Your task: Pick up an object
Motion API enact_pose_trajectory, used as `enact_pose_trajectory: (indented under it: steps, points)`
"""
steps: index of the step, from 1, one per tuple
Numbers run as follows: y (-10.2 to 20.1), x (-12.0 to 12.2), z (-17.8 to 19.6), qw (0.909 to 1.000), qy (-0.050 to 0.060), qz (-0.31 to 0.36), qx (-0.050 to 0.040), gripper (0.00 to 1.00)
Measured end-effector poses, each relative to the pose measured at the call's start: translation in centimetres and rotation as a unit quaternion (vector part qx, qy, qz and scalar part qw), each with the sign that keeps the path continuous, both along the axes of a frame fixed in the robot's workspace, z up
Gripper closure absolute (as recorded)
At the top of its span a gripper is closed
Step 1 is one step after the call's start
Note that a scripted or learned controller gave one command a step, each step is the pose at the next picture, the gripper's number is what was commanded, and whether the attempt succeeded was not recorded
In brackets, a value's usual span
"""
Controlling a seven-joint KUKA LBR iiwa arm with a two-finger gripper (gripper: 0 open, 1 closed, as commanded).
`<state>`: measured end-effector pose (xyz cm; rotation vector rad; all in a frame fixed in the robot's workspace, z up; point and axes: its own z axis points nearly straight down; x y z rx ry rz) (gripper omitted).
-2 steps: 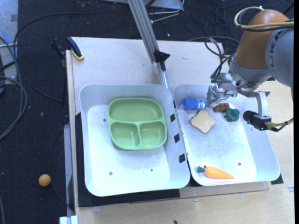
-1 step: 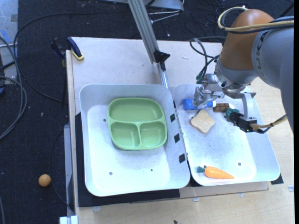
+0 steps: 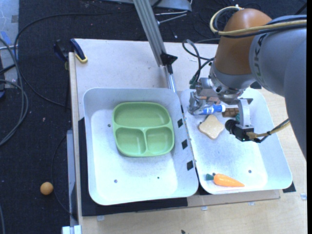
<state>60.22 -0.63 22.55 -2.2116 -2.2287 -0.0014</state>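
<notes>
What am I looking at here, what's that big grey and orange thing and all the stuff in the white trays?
It is a robot arm, filmed by one camera above the bench looking down at a slant. The arm reaches in from the right, and its hand hangs low over the right bin. That bin holds a toy bread slice, a carrot and a blue and white object right by the hand. The left bin holds a green divided plate. Whether the hand holds anything is unclear.

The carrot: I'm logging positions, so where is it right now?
The carrot lies in the right bin, near its front edge, below the slice of bread and apart from it.
</notes>
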Motion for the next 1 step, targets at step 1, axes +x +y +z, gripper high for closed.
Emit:
enact_pose_trajectory:
  steps: [1]
  points:
    - [4.57, -2.33, 0.50, 1.0000, 0.001, 0.000, 0.0001, 1.00]
